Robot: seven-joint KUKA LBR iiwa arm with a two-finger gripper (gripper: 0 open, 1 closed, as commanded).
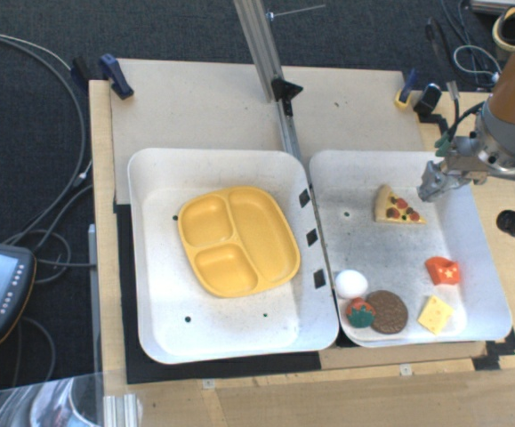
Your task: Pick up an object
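Though near, pizza slice (396, 207) lies beside hand (433, 185).

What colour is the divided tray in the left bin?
Yellow: the divided tray, seen in the camera view.

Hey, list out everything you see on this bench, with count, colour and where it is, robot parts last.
bench: 1, tan, under both bins
left bin: 1, white, left half
right bin: 1, white, right half
tray: 1, yellow, three compartments, in left bin
pizza slice: 1, yellow with red spots, upper part of right bin
egg: 1, white, lower left of right bin
patty: 1, brown, round, below the egg
tomato: 1, red with green, touching the patty's left edge
red block: 1, red, right side of right bin
cheese: 1, yellow, lower right corner
clamps: 2, blue, bench's back corners
arm: 1, grey with orange, from the right
gripper: 1, grey, above right bin beside the pizza slice
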